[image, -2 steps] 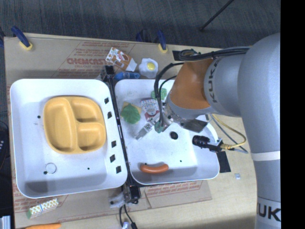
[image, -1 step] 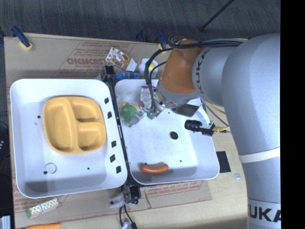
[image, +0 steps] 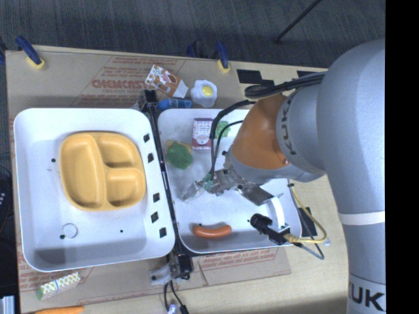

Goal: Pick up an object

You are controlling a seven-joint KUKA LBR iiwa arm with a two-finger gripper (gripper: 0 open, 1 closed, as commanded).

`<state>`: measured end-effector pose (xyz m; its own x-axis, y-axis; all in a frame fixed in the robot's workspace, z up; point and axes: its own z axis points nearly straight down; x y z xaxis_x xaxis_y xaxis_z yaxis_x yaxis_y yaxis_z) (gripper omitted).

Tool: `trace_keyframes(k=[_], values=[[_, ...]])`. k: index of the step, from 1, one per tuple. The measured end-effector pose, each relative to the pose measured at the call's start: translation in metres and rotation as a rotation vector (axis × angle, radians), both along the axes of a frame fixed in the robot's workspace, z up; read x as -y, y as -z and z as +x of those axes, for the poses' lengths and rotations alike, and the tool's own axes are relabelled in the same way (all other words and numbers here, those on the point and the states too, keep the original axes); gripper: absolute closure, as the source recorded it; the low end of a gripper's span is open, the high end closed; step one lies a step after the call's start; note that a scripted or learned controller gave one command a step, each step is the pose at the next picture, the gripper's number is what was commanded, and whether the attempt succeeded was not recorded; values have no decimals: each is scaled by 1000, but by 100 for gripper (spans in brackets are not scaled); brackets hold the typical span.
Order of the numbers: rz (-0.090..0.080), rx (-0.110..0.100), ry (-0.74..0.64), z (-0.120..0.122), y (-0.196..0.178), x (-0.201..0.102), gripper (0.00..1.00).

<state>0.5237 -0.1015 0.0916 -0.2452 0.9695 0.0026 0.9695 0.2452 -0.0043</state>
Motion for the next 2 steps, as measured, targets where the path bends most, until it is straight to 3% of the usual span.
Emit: trace_keyframes(k=[1,2], values=[[-1,3,-32,84,0,12,0],[1,-9,-134,131,0,-4,0]])
